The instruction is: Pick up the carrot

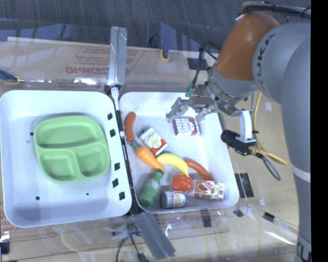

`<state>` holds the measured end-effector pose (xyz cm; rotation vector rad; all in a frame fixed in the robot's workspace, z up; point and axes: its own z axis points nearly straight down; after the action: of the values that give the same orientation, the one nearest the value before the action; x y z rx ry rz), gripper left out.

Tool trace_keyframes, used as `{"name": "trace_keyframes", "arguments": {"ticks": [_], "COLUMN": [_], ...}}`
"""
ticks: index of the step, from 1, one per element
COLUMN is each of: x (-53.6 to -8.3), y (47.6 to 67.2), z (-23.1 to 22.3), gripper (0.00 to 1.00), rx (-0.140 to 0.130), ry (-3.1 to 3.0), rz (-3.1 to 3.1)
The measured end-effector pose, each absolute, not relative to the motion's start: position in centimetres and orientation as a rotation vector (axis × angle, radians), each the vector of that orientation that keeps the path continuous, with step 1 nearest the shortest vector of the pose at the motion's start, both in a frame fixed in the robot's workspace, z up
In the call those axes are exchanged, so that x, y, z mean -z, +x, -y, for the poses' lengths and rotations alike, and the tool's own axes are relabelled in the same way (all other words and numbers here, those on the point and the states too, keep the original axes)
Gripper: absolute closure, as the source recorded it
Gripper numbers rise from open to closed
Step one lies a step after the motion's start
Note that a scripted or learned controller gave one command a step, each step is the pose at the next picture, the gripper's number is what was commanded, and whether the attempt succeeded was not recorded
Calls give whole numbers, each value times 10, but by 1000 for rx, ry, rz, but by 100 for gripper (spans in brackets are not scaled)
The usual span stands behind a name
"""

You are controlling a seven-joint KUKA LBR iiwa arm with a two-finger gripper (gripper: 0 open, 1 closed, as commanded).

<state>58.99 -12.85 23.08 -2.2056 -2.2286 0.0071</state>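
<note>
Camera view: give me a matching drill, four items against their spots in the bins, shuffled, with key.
Items:
1. carrot
2. green tray
3. tin can
4. gripper

Places:
A. left bin
B. over the right bin's far end
C. right bin's near edge, beside the green bottle
D. right bin, touching the banana

Pairs: 1-D, 2-A, 3-C, 4-B
</note>
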Motion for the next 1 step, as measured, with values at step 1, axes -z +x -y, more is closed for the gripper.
{"name": "trace_keyframes", "arguments": {"ticks": [1], "x": [-158], "y": [530], "z": [97], "gripper": [0], "rx": [-8], "ry": [-2382], "rz": [2039]}}
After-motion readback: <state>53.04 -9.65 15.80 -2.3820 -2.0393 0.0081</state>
